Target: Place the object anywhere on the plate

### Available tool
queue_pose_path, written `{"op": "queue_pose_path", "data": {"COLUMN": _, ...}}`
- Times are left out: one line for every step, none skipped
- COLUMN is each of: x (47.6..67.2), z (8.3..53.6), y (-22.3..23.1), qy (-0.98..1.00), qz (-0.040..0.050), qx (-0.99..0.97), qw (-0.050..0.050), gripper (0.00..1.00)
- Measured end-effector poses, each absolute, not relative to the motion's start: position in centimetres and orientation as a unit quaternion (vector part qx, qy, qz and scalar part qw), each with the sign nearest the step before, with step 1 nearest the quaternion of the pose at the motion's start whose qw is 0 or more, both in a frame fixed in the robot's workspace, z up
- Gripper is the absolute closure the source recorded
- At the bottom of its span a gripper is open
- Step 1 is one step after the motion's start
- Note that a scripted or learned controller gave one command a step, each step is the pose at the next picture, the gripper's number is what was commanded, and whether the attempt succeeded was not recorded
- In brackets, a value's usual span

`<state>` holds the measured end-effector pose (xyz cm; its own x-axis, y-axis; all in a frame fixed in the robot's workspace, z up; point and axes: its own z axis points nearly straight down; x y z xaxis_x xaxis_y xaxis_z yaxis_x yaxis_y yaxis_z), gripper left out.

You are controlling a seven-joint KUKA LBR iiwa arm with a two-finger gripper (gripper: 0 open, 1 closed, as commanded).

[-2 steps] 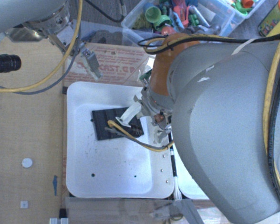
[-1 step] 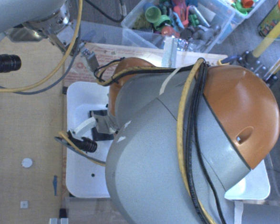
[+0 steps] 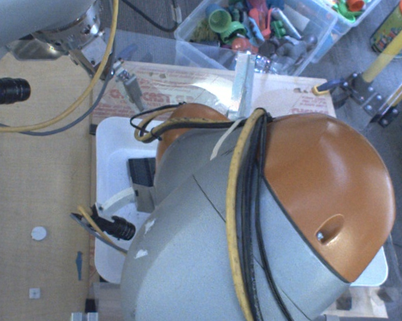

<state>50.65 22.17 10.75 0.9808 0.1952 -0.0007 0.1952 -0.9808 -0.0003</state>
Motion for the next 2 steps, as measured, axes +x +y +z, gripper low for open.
{"op": "queue_pose_path", "data": {"x": 50.8, "z": 11.7, "y": 22.1, "qy": -0.096, "qz": -0.0009, "qx": -0.995, "qw": 0.000, "gripper": 1.00}}
{"op": "queue_pose_path", "data": {"x": 50.7, "z": 14.0, "y": 15.4, "qy": -0.108, "qz": 0.0028, "qx": -0.994, "qw": 0.000, "gripper": 1.00}}
